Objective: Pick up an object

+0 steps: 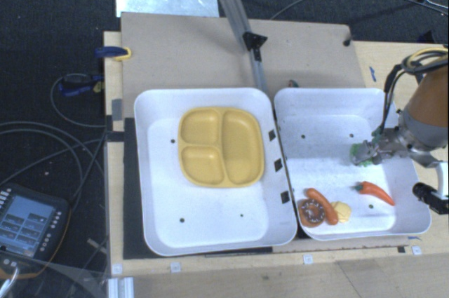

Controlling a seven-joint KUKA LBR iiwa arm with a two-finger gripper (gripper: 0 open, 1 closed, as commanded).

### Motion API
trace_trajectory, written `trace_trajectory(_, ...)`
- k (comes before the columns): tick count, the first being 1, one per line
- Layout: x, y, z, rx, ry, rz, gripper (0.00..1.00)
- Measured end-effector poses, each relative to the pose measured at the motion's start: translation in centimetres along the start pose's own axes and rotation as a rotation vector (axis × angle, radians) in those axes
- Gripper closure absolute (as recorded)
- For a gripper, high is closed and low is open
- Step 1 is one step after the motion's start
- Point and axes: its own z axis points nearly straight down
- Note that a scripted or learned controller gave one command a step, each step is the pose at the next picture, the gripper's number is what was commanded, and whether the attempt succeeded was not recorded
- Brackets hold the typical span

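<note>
On the worktop (309, 55) we list, left to right: a shallow white left bin (158, 219) holding a yellow plastic three-compartment plate (221, 147); a shallow white right bin (309, 107) holding, along its near edge, a brown ring-shaped doughnut (310, 212), an orange-red sausage (321, 203) touching it, a small pale yellow lump (342, 211) and an orange carrot (375, 193). We find the gripper (364, 152) above the carrot; we cannot tell how its fingers stand.
</note>
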Motion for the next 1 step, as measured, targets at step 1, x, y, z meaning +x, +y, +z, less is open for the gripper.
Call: trace_trajectory(1, 0.23, -0.12, -6.38, -0.003, -0.002, -0.005, 1.0)
